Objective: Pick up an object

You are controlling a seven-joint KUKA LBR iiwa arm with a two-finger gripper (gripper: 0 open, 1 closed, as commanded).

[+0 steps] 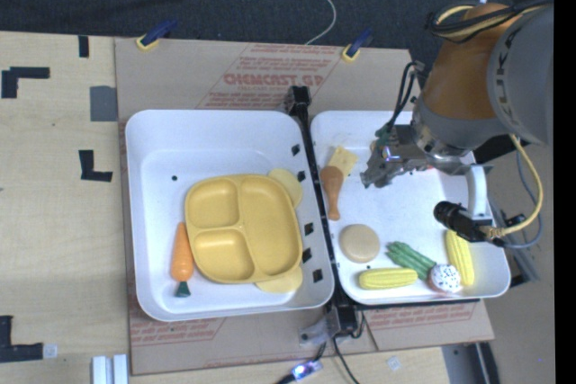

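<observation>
My gripper hangs over the upper middle of the right bin, above bare white floor. Just left of it lie a yellow cheese wedge and a brown drumstick. Nearer the front are a tan round bun, a green vegetable, a yellow corn cob, a second corn cob and a white speckled ball. Nothing shows between the fingers.
The left bin holds a yellow divided plate, an orange carrot beside it and pale yellow pieces under the plate's edges. A black divider runs between the bins.
</observation>
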